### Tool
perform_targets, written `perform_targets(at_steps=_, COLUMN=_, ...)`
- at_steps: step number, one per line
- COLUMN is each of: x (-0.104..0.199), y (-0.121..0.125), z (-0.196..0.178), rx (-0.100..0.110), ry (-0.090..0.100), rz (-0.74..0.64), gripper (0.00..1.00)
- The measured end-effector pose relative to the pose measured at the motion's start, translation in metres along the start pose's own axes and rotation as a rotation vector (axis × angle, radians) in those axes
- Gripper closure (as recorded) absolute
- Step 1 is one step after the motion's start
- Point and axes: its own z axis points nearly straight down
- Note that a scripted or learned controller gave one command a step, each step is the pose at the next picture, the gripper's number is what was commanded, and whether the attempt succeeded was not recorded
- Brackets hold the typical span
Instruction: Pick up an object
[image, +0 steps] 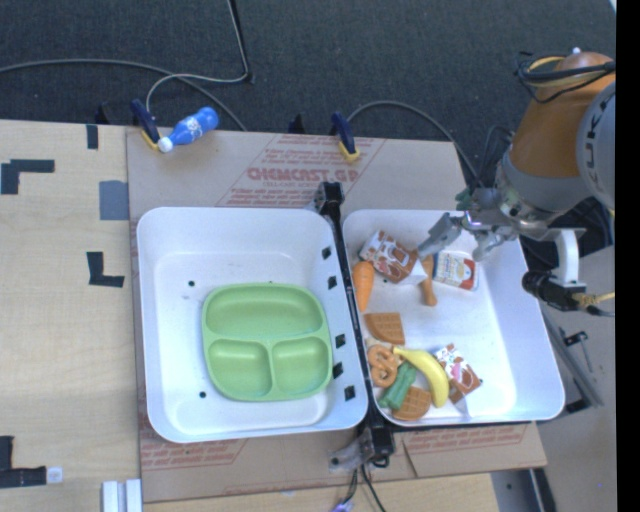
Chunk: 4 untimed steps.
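Task early stage — nothing lifted yet, grasp + lift both remaining. Gripper (458, 236) hovering over upper part of right bin (520, 330), fingers spread, nothing between them. Likely target, judging by position: small white/red packet (455, 270) lying just beside gripper's fingers, flat on bin floor, long axis roughly left-right in view, slight tilt. Other items sitting untouched: carrot (363, 285) pointing up-down by divider, banana (428, 372) running diagonal near bottom, snack wrapper (388, 256). Green tray (266, 340) resting in left bin (170, 300).

the bench (60, 300) bears cardboard (290, 170) under two white bins (160, 240).
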Motion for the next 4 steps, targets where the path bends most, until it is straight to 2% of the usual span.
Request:
perform_targets(at_steps=1, x=0.018, y=0.021, z=0.130, rx=-0.001, ry=-0.002, rz=0.001, gripper=0.00)
perform_targets(at_steps=2, x=0.018, y=0.053, z=0.138, rx=0.065, ry=-0.009, rz=0.004, gripper=0.00)
perform_targets(at_steps=4, x=0.019, y=0.055, z=0.138, rx=0.065, ry=-0.013, rz=0.007, gripper=0.00)
